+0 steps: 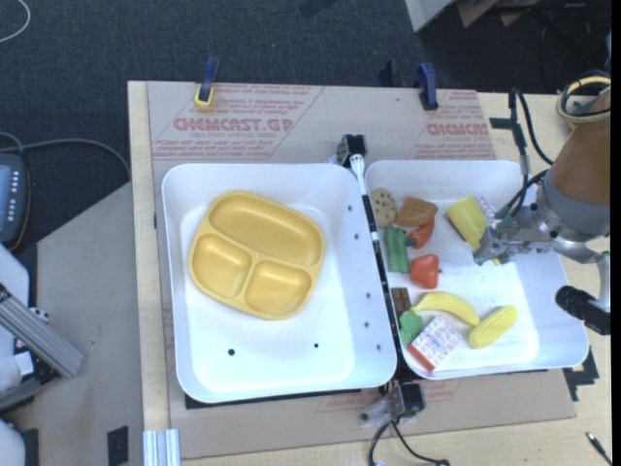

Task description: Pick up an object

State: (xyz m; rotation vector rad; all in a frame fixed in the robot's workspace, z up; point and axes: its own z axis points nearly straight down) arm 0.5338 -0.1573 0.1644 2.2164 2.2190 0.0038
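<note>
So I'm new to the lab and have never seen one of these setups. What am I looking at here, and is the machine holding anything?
This is one camera fixed above a bench, looking down at a slant. The grey and orange thing at the right is a robot arm; its gripper, a two-finger claw, hangs over the right bin. I cannot tell whether it holds anything: nothing clearly shows between its fingers. That shallow white bin contains toy food: a banana, a lemon-like yellow piece, a red pepper-like piece, a green piece, a cookie and a small printed packet. The left bin holds a yellow divided plate. The arm's job is to pick up one object.
</note>
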